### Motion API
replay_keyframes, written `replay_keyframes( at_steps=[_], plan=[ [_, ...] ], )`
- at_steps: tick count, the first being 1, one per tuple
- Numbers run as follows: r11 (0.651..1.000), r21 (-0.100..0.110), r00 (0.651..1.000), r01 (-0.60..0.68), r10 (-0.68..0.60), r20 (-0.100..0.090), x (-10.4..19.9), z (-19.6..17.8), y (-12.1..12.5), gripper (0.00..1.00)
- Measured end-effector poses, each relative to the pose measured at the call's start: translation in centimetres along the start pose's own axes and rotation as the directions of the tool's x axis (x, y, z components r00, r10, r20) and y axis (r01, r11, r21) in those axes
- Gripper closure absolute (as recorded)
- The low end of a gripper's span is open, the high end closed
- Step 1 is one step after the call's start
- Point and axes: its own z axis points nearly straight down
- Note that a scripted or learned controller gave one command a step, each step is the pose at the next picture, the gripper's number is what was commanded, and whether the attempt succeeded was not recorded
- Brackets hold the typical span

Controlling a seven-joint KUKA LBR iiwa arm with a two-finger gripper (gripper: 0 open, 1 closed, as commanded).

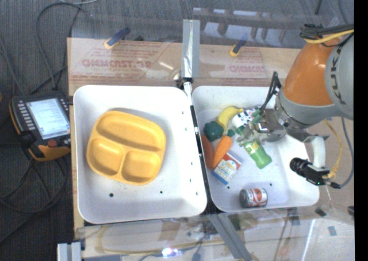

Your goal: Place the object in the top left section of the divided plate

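Camera view: gripper (251, 126) low among right-bin clutter, right of the divided plate (126, 146).
Jaws: cannot tell.
Object: undetermined, likely the green bottle (257, 153) nearest.
Progress: plate bare; pick and placing remain.

Two white bins side by side, with a yellow plate in one and toys in the other.

The yellow plate (126, 146) lies in the middle of the left bin (86, 196) and has three sections. In the right bin (299, 196) a carrot (219, 149), a green round toy (213, 130) and a yellow banana (229, 115) sit near the left wall. A small box (226, 169) lies just below the carrot, and a green bottle (257, 154) is beside it. A can (253, 197) lies near the bottom edge. The gripper (250, 125) is down among the toys, by the banana and the bottle. The arm (313, 87) reaches in from the right.
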Motion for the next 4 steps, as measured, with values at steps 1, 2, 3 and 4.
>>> replay_keyframes(
  at_steps=[1,2,3,4],
  plan=[
    [1.0,0.002,1.0,-0.013,0.013,-0.002,6.7,3.1,-0.1,1.0],
    [0.987,0.001,0.987,0.161,-0.161,-0.003,11.5,3.0,-3.5,1.0],
    [0.97,0.0,0.97,0.242,-0.242,-0.003,18.4,1.2,-3.5,1.0],
    [0.978,0.001,0.978,0.208,-0.208,-0.001,25.2,3.1,1.1,1.0]
  ],
)
